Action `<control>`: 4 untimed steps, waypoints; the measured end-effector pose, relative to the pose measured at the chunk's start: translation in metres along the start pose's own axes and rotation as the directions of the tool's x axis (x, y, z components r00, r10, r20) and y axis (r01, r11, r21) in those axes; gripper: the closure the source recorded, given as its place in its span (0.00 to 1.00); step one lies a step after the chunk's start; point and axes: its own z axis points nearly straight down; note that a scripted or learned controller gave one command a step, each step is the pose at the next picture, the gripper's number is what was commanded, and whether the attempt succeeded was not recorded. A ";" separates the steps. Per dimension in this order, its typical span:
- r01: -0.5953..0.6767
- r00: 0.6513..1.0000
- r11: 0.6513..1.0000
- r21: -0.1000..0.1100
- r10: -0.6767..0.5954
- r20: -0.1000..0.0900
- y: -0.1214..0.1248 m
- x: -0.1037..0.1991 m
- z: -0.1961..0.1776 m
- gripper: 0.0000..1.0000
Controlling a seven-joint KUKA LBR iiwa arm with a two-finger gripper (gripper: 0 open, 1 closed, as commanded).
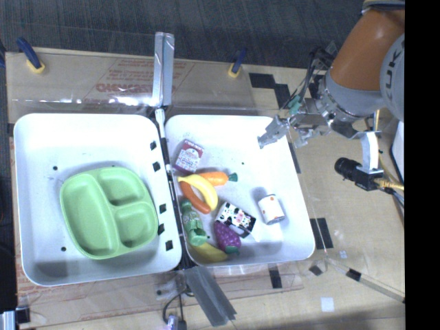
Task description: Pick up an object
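My gripper [271, 135] hovers over the right bin [285, 243]; whether it is open, I cannot tell. The small can [271, 209] looks light, stiff, slippery: grip its sides.

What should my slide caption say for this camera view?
Robot gripper hovers over right bin of toy food; green tray sits left.

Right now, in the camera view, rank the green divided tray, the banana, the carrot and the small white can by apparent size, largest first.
1. Green divided tray, by far the largest.
2. Banana.
3. Carrot and small white can: they look about alike; the carrot is longer but thinner and partly covered by the banana, so I won't rank them.
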 end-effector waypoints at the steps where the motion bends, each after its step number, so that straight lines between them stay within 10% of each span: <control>1: -0.105 0.994 0.994 -0.015 0.105 -0.001 0.018 0.023 0.178 0.00; 2: -0.002 1.000 1.000 -0.003 0.002 -0.001 0.017 0.073 0.196 0.00; 3: 0.050 0.999 0.999 -0.002 -0.050 -0.001 -0.086 0.066 0.198 0.00; 4: 0.054 0.999 0.999 -0.002 -0.054 0.001 -0.085 0.065 0.188 1.00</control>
